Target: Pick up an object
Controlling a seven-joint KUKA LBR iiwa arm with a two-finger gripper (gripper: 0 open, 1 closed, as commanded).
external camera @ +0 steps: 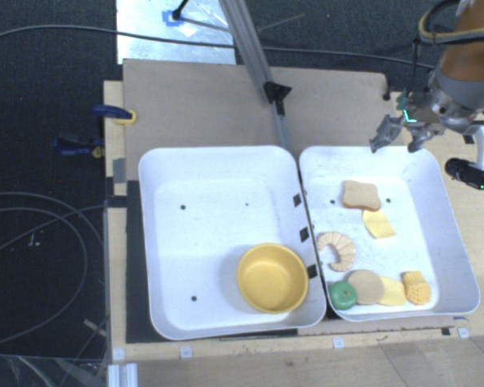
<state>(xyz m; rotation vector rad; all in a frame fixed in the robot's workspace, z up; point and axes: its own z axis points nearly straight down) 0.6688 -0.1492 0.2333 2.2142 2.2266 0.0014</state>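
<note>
My gripper (401, 138) hangs over the far edge of the right bin (444, 208), its two fingers spread open with nothing between them. Below it in that bin lie a slice of toast (360, 195), a yellow cheese wedge (379, 225), a croissant (338, 249), a green round piece (343, 296), a tan round cookie (365, 285), a pale yellow piece (393, 293) and a small waffle-like yellow piece (417, 287). The toast is the nearest item to the gripper, well apart from it.
The left bin (169, 216) holds a yellow bowl (272, 277) at its near right corner. A slanted metal pole (254, 47) crosses the bench behind the bins. Blue and yellow clamps (105, 127) sit at the bench's left edge.
</note>
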